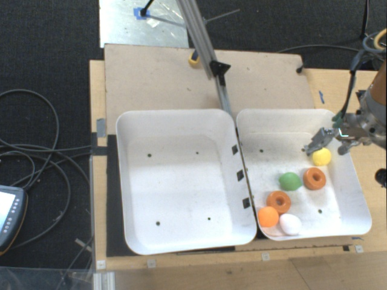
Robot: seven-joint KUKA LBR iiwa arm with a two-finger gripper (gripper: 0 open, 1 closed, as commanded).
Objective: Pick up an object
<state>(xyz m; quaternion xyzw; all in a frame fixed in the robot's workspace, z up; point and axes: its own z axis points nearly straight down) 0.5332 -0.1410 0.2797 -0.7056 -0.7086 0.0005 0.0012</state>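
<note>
The right bin point(357, 219) holds several small objects. A yellow ball point(322, 157) lies near its far right side. Closer in are a green ball point(290, 181), an orange ring point(314, 178), a second orange ring point(279, 200), an orange ball point(268, 216) and a white egg point(290, 224). My gripper point(330, 146) reaches in from the right and hangs open just above and behind the yellow ball. One finger points left of the ball and the other is to its right. Nothing is between the fingers.
The left bin point(130, 222) sits beside the right one and shares a middle wall with black clips point(240, 175). A grey pole point(199, 32) slants across the far board. Cables and a tablet lie on the floor at left.
</note>
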